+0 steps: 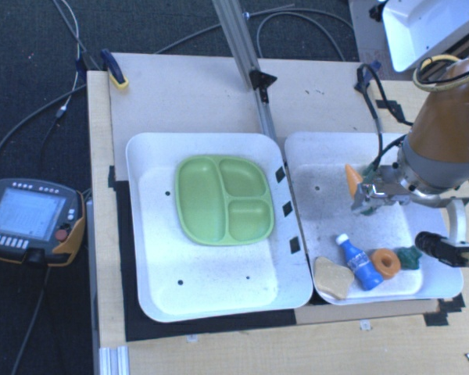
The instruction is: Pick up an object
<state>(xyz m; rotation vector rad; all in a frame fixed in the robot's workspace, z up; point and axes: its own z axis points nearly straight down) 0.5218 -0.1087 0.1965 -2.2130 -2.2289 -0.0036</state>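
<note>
In the right bin (328,158), an orange carrot-shaped piece (352,179) lies near the middle. My gripper (367,200) hangs just to its right and slightly nearer the front, close to it or touching it. Along the bin's front edge lie a tan bread-like piece (333,278), a blue bottle with a white cap (359,263), an orange ring (386,262) and a small dark green object (409,257). The arm's grey and orange wrist hides the bin's right side.
The left bin (152,287) holds a green divided plate (223,200). A metal pole (238,30) slants over the back of the bench. A teach pendant (27,221) sits on the floor at the left, and cables run behind.
</note>
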